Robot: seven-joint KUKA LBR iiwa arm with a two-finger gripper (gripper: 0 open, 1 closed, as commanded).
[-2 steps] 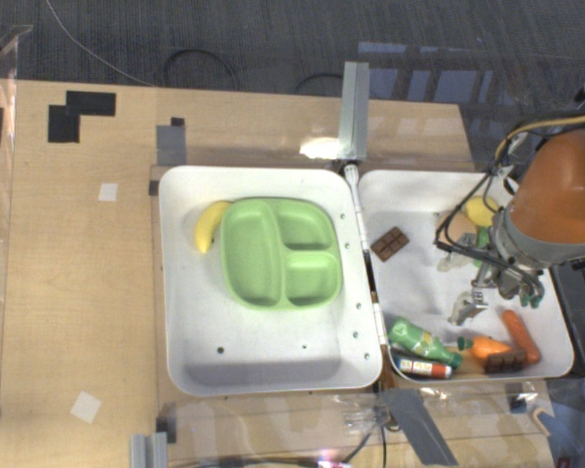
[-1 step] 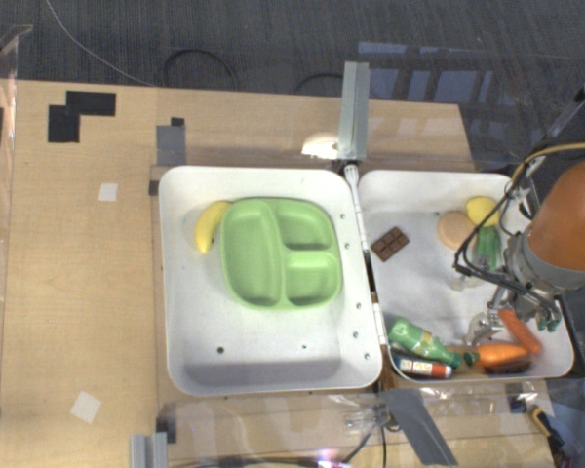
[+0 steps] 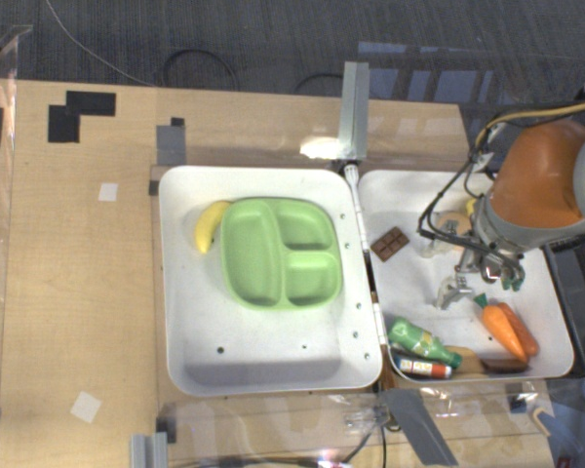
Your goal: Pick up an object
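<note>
While the two-finger gripper [image 3: 456, 291] hangs at right of frame, jaws apparently apart and nothing clamped, the tapered orange plastic carrot [image 3: 510, 329] just lower-right should be straddled crosswise before closing.

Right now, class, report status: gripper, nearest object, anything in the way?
Gripper low over right bin, nothing between its fingers. Carrot lies just beside it, untouched. Green bottle and brown chocolate piece lie apart.
</note>
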